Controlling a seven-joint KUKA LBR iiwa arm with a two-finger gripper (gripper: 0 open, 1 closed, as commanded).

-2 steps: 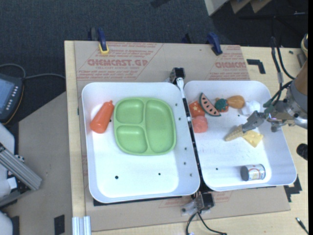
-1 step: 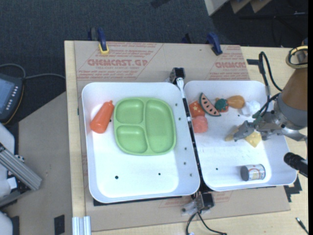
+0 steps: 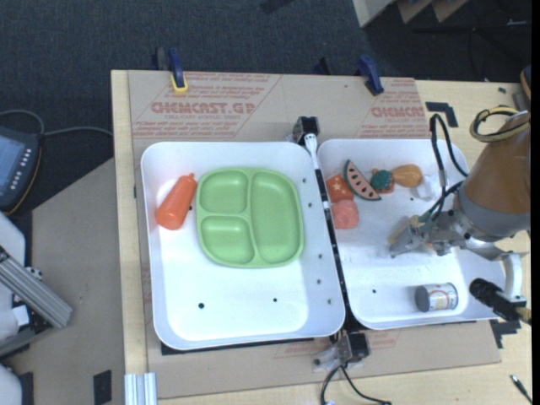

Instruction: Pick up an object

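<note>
Two white bins side by side on the bench (image 3: 253, 99). Left bin (image 3: 169, 268): green divided plate (image 3: 251, 218) sitting in the upper middle, three compartments, all bare. Just left of the plate, an orange bottle-shaped toy (image 3: 175, 202), lying tilted, narrow end up toward the far rim.

Right bin (image 3: 380, 306): a cluster of small items along the far side. Watermelon slice (image 3: 363, 182) curved against a teal piece (image 3: 382, 179), touching or very nearly so. Orange-tan rounded piece (image 3: 407, 175) just right of those. Red item with a star mark (image 3: 339, 188) near the left wall, pink block (image 3: 345, 215) directly in front of it, close together. Small white scrap (image 3: 422, 191) lying apart, toward the arm. Silvery can (image 3: 435, 297) on its side near the front rim, well apart from the rest.

Arm (image 3: 498, 184) reaching in from the right, orange band above the grey wrist, black cable looping over it. Gripper (image 3: 403, 240) low over the bin floor, in the middle of the right bin, between the toy cluster and the can. Fingers too small and dark against the white to read — apart or together, cannot tell. Nothing visibly between them. Blue clamps (image 3: 177, 67) pinning the board at the far edge.
</note>
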